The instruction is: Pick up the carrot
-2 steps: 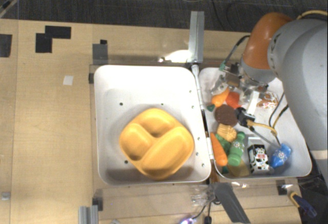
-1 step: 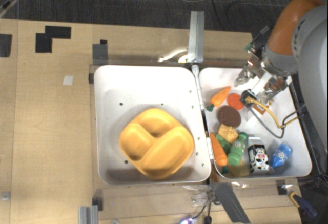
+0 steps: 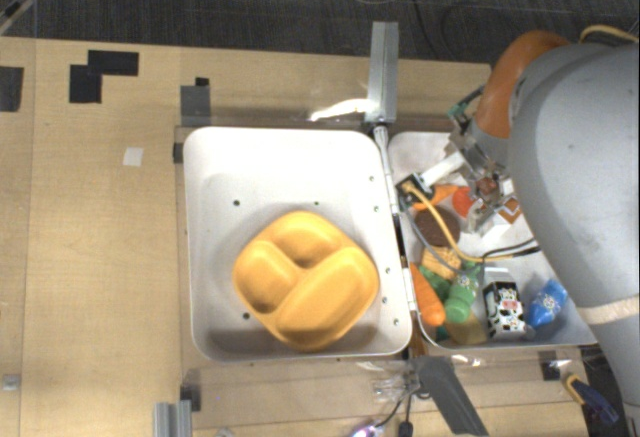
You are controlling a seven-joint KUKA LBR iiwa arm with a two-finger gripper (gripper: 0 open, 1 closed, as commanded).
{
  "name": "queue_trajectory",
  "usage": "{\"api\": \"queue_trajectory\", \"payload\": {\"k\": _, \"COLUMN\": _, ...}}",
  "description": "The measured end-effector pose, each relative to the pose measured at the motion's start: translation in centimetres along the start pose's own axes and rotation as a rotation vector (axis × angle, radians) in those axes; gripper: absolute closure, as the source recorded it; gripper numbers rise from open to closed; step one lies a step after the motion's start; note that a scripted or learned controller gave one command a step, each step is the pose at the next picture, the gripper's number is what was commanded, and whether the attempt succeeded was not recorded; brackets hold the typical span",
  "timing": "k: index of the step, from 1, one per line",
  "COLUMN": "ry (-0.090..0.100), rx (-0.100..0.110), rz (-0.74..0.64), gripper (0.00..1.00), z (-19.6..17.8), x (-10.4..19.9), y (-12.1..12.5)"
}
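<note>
While low over the right bin, gripper — grip state impossible to tell — near clutter; carrot unlifted by left wall — pickup pending.

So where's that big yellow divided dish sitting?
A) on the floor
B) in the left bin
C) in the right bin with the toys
B: the yellow dish lies in the left bin, while the carrot lies in the right bin.
</note>
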State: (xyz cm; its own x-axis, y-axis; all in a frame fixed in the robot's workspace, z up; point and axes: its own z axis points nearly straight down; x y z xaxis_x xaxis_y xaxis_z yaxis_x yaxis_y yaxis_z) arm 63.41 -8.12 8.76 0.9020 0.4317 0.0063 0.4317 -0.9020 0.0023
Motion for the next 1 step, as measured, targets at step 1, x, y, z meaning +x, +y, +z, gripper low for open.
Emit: {"api": "queue_trajectory", "payload": {"k": 1, "ry": 0.000, "rx": 0.000, "rz": -0.001, "gripper": 0.00, "z": -0.01, "x": 0.01, "y": 0.00}}
